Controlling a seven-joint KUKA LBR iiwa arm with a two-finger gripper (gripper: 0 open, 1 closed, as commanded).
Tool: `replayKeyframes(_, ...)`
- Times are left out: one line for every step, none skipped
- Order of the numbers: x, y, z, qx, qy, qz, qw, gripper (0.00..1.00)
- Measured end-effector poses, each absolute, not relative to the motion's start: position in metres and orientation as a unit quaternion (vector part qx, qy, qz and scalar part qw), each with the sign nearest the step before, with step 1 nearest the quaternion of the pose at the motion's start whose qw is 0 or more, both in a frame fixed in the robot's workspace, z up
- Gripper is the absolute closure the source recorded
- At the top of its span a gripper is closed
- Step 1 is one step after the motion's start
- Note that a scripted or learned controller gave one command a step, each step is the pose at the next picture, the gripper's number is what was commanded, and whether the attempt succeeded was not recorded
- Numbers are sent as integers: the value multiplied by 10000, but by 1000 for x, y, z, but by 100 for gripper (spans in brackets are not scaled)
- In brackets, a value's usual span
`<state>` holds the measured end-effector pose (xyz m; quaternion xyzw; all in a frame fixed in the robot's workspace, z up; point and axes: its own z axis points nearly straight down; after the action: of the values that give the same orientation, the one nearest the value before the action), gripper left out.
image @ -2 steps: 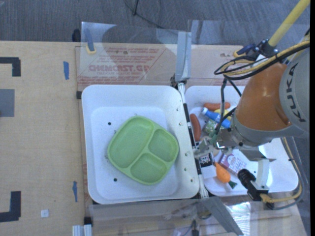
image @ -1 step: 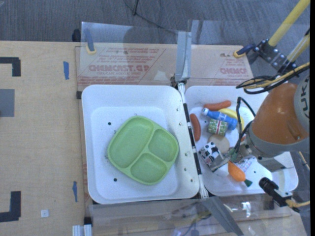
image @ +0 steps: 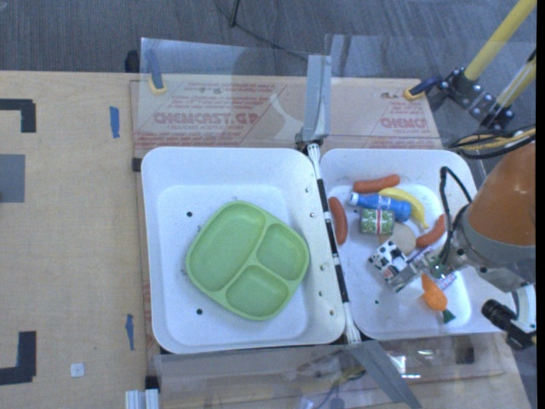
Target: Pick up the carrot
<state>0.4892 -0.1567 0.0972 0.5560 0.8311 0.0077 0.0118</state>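
The light is bright and even, with only soft, weak shadows. The white bins point(image: 162, 228) look slightly overexposed. The picture is a little soft and grainy.

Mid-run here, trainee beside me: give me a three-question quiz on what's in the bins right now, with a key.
1. True or false: the carrot lies in the right bin.
2. Which item is in the left bin? A) banana B) green tray C) can
3. Fill in: the hand is beside the ______, in the right bin's near half.

Key
1. True. The carrot lies near the bin's near right corner, with the banana, the can and sausages further back.
2. B. The green tray, with three compartments, sits there.
3. Carrot. The hand is just above and left of it in the camera view.
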Motion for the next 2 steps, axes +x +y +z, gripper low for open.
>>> replayKeyframes(490, -159, 108, 5578, 8298, 79, 155, 100)
replayKeyframes(534, -184, 98, 6018, 7986, 10, 22, 100)
